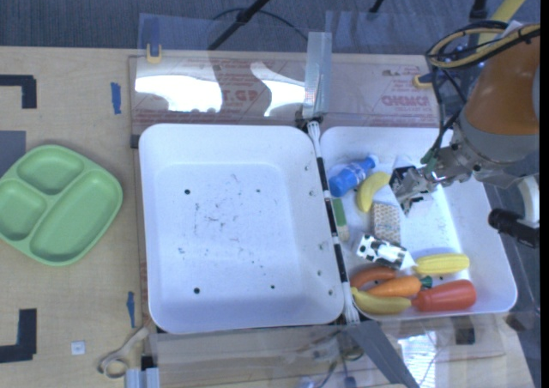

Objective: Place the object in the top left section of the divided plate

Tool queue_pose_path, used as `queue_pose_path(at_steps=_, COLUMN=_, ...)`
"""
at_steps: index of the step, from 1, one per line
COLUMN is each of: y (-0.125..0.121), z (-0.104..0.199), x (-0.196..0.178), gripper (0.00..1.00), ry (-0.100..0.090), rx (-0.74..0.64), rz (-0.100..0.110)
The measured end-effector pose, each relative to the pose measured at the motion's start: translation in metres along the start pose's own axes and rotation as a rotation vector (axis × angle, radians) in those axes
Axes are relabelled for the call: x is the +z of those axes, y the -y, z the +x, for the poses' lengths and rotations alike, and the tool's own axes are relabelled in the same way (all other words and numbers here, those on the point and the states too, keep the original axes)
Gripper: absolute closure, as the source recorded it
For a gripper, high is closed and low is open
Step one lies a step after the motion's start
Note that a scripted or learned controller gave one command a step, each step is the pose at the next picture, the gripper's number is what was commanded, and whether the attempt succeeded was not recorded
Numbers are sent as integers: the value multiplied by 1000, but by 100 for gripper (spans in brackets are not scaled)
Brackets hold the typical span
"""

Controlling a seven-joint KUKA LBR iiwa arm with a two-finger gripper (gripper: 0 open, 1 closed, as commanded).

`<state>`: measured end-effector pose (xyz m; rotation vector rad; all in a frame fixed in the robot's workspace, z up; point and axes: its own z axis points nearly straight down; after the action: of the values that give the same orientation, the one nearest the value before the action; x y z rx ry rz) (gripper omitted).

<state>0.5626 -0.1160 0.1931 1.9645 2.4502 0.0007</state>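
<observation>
The gripper [410, 186] hangs low in the right bin [489, 232], its dark fingertips close to the bin floor; whether they are spread or closed I cannot tell, and nothing shows between them. Just beside it, toward the left bin [232, 223], lies a yellow banana [371, 190], its long axis running roughly from near the gripper down and away to the bin's divider side. Beyond that sits a blue toy [349, 178]. Below the gripper a tan waffle-textured piece [387, 222] stands nearly upright in the picture, and under it a black-and-white cow figure [383, 250].

Further from the gripper, at the near edge of the bin, a cluster lies mostly crosswise — a yellow corn cob [442, 263], an orange carrot [396, 287], a red pepper [446, 295], a second banana [377, 302] (partly under the carrot).

Counted: two bins, two bananas, one of each other toy, one divided plate [58, 203] — green, three sections, on the wooden bench [69, 94] well apart from the gripper, past the left bin
</observation>
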Motion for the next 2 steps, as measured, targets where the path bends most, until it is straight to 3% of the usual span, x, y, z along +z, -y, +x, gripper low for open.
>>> queue_pose_path(at_steps=1, y=45, z=10, x=31, gripper=100, ry=-2, rx=93, rz=3)
queue_pose_path(at_steps=2, y=-24, z=5, x=-150, gripper=100, ry=1, rx=99, rz=-1)
